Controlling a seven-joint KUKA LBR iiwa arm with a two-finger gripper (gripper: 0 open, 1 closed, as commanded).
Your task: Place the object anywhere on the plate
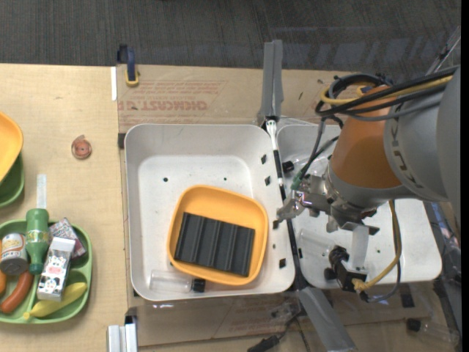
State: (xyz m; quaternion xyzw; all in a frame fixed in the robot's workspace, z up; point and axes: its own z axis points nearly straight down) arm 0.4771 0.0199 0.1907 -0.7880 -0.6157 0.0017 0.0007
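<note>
The black ribbed slab (217, 243) lies on the orange plastic plate (220, 200), toward the left white bin's (150, 160) near edge: placing looks done. Gripper (315, 200) open or closed, I cannot tell.

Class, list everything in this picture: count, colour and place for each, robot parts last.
left bin: one, white, mid-bench
right bin: one, white, beside the left bin
plate: one, orange-yellow, in the left bin
block: one, black, ribbed, on the plate
tube: one, clear with dark cap, in the left bin beside the plate
dish: one, green, bench's left
bottle: one, green, on the dish
bowl: one, yellow, far left edge
disc: one, pink, left of the bins
cardboard: one sheet, brown, under the bins
arm: one, grey with orange band, over the right bin
</note>
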